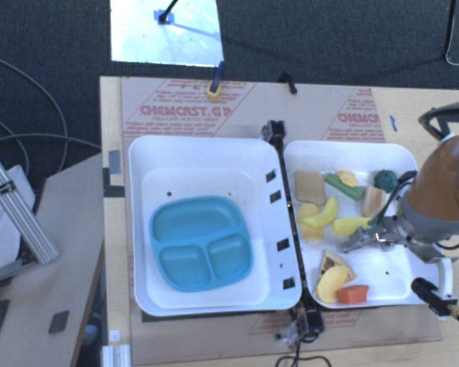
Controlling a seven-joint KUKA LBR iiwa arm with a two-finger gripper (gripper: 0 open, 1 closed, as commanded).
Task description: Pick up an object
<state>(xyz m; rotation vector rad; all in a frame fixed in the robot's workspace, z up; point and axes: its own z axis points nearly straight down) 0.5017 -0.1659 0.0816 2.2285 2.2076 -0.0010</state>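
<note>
The right bin holds several toy foods. A tan bread slice, a green vegetable and a dark green broccoli lie along its far side. A yellow banana and a smaller yellow piece sit in the middle. A yellow wedge and a red block rest at the near edge. My gripper hangs low in this bin, just below the smaller yellow piece and right of the banana. Nothing is visibly caught in it.
The left bin contains a blue divided plate. A black divider runs between the bins. The orange-banded wrist covers the right bin's right side. A beige piece lies close to the wrist.
</note>
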